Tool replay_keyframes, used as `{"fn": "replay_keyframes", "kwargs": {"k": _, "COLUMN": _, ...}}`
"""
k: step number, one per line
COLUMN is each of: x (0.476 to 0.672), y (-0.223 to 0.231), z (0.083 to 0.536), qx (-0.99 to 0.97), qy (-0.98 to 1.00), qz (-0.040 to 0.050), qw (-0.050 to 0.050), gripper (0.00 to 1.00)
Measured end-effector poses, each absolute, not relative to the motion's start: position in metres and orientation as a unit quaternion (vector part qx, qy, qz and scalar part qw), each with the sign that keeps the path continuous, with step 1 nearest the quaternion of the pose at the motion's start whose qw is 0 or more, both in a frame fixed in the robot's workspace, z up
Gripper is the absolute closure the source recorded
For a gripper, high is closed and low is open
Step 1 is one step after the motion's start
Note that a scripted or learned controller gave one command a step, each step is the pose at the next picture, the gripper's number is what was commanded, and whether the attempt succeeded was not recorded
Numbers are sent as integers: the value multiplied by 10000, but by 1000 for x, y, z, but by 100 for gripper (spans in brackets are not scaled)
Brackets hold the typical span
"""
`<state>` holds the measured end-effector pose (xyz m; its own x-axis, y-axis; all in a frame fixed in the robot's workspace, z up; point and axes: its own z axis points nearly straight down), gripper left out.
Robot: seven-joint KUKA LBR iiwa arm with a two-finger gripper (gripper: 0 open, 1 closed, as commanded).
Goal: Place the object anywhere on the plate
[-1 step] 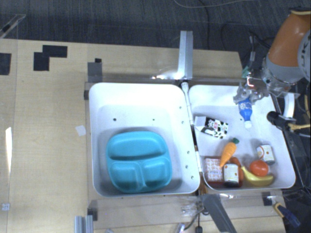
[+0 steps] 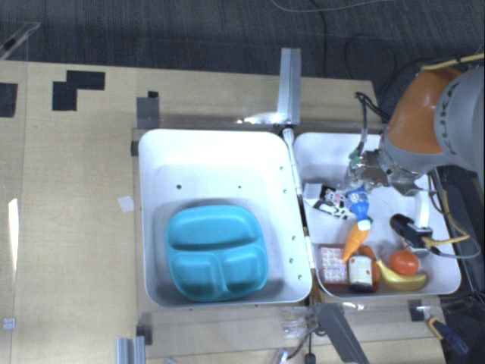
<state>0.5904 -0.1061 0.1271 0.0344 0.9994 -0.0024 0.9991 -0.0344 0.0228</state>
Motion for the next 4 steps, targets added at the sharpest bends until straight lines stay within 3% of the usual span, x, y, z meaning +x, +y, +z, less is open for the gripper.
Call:
{"fn": "replay_keyframes", "kwargs": {"k": 1, "x": 532, "y": -65, "z": 184, "qx": 7021, "qy": 7120, "qz": 12, "qw": 10, "gripper": 100}}
{"fn": "replay_keyframes", "kwargs": {"k": 2, "x": 539, "y": 10, "z": 194, "qx": 7327, "qy": 6805, "qz": 7, "qw": 6, "gripper": 100}}
{"fn": "replay_keyframes", "kwargs": {"k": 3, "x": 501, "y": 75, "z": 210, "qx": 7188, "qy": 6952, "qz": 7, "qw": 3, "gripper": 100}}
{"fn": "replay_keyframes", "kwargs": {"k": 4, "x": 498, "y": 126, "z": 155, "qx": 5974, "qy": 8020, "qz": 1, "qw": -2, "gripper": 100}}
